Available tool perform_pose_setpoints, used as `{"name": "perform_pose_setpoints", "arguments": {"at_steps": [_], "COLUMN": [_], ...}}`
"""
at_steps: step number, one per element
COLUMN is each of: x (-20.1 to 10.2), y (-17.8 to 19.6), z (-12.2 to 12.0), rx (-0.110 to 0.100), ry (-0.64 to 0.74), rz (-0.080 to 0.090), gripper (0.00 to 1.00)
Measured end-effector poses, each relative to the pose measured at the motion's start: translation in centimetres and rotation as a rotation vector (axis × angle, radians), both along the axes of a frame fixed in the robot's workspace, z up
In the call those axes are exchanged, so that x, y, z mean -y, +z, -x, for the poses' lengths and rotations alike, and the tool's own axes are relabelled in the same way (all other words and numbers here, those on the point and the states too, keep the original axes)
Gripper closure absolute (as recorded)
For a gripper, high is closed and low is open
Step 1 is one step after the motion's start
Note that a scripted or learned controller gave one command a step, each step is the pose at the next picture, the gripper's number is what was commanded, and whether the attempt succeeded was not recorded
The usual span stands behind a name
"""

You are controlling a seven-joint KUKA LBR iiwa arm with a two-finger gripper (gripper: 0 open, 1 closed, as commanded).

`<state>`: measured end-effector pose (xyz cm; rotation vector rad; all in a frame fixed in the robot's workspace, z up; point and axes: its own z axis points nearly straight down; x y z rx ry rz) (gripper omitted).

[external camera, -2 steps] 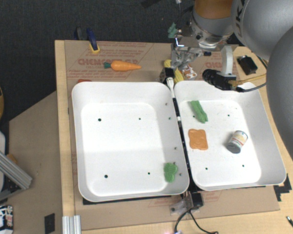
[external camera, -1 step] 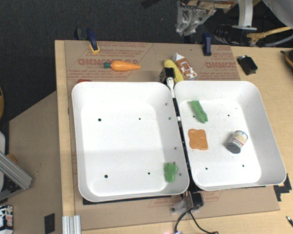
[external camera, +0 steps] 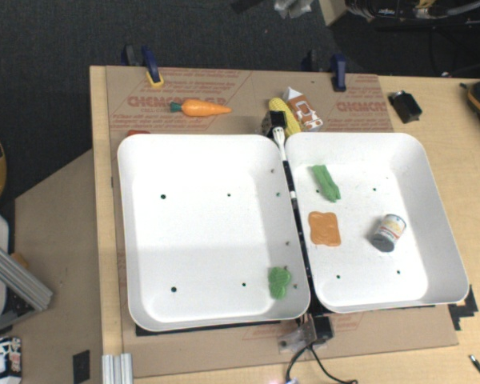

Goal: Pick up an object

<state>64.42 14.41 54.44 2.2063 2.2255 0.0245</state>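
Counter with a cardboard sheet that carries two white bins side by side, their inner rims touching.

Left bin: one small green lump in its near right corner, close against the wall.

Right bin: a can on its side right of centre, a flat orange piece near the left wall, and a long green piece just beyond it. All three lie apart from one another.

On the sheet beyond the bins: a carrot far of the left bin, and a yellow cob beside a packet at the far end of the seam between the bins.

How the fingers stand cannot be told from this view; nothing is seen lifted.

Any of these things would serve the task. The long green piece looks the best choice: it lies on open floor away from the walls, so the fingers can close across its narrow width. The can may roll unless it is gripped across its round body. The flat orange piece offers little height, and the lump in the corner leaves little room beside the wall.
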Motion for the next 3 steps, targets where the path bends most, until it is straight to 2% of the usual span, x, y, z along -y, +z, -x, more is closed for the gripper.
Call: {"name": "perform_pose_setpoints", "arguments": {"at_steps": [1,2,3], "x": [-1.2,-8.4,-7.9], "y": [-13.3,-29.2,-41.9], "z": [7.8,6.9,13.3], "rx": [-0.034,-0.034,-0.035], "ry": [-0.006,-0.002,-0.009], "rz": [0.008,0.009,0.011], "gripper": [1.0,1.0,1.0]}}
